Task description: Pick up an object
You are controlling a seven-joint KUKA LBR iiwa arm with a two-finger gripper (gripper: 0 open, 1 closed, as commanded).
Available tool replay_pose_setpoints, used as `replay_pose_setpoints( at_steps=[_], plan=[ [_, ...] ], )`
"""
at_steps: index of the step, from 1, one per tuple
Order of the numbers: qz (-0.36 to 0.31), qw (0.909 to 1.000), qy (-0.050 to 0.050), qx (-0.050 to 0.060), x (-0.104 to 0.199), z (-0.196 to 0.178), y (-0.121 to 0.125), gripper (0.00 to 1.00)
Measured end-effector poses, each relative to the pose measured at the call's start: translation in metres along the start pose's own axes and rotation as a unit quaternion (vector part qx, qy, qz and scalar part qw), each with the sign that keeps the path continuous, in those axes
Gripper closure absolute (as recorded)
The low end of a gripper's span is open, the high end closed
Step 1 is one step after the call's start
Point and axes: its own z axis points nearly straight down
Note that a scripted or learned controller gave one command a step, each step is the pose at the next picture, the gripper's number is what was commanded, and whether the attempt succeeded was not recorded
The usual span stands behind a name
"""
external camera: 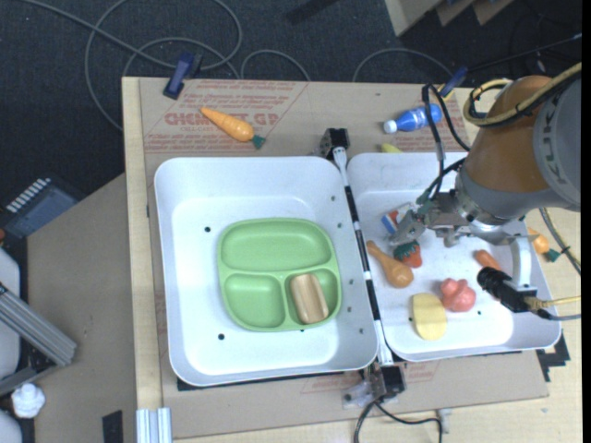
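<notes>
My gripper (407,238) hovered low by the right bin's (462,341) left edge, toy carrot (391,264) just below it, jaw width impossible to tell.

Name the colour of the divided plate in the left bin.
Light green plate, seen in the camera view.

Two white bins: left bin (185,247), right bin (480,335). One green divided plate (268,247) holding one bread roll (309,298). Two toy carrots (231,124) (391,264), one yellow block (429,317), one pink toy (457,293), one blue-and-white bottle (413,119).
</notes>
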Motion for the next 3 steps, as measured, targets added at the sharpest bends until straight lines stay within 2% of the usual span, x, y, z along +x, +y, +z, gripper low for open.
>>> replay_pose_setpoints(
  at_steps=[1,3],
  plan=[
    [0.000,1.0000,0.001,-0.005,-0.0055,0.0520,-0.0049,0.00],
    [0.001,1.0000,-0.001,-0.008,0.0000,0.0523,-0.0080,0.00]
  ],
)
